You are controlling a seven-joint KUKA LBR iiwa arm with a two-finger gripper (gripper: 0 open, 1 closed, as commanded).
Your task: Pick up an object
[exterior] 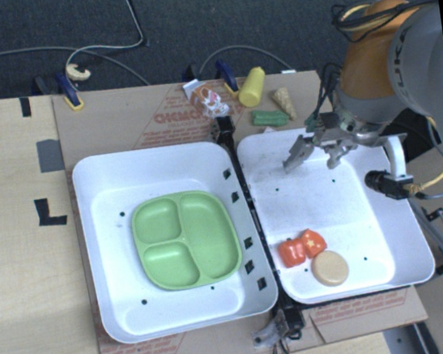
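A red pepper-shaped toy (301, 247) and a tan round toy (330, 268) lie side by side near the front of the right bin (390, 214). My gripper (314, 155) hangs over the far part of that bin, well behind both toys, with its two fingers spread open and nothing between them. A green divided plate (186, 239) rests in the left bin (106, 229).
Behind the bins, on the cardboard, lie a yellow toy (252, 86), a green toy (269, 118), a beige toy (283, 101) and a small wrapped item (209, 98). Cables run along the back. A black clamp strip (244, 202) divides the bins.
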